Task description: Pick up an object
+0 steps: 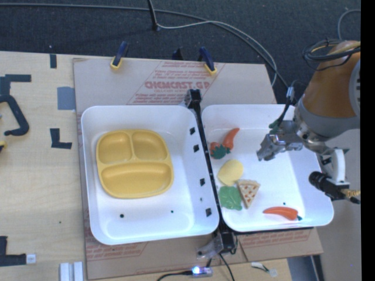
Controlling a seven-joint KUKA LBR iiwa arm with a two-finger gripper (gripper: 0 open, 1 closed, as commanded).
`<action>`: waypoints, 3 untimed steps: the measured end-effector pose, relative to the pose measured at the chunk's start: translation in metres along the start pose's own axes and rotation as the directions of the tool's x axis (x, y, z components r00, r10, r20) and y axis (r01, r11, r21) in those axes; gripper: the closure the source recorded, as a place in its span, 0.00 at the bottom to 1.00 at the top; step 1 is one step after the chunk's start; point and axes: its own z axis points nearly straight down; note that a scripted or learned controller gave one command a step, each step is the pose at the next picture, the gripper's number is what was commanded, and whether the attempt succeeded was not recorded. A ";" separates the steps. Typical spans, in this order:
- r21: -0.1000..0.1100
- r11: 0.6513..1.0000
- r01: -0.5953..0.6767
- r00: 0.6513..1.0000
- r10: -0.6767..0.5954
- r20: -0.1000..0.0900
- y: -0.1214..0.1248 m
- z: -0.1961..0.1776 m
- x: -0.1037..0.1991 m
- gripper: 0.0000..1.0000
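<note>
Two white bins point(88, 174) are seen on a cardboard-covered bench: a yellow tray point(135, 163) left, toy foods right. Nothing is lifted yet; the lemon point(231, 171) lies near the gripper point(265, 153), whose finger state cannot be told.

This looks like a robotics lab. Two white bins point(140, 227) sit on a cardboard sheet point(170, 84) fixed to a plywood bench point(35, 192) by blue-and-yellow clamps point(119, 55). Behind the bins, black cables point(234, 31) cross dark carpet point(246, 4); left of them, black tape marks point(57, 138) dot the bench.
</note>
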 end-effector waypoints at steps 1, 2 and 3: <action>0.001 1.000 0.001 1.000 -0.001 0.000 0.001 -0.034 0.000 1.00; 0.005 1.000 0.005 1.000 -0.005 -0.001 0.024 -0.021 0.053 1.00; 0.005 1.000 0.005 1.000 -0.005 -0.001 0.034 -0.005 0.101 1.00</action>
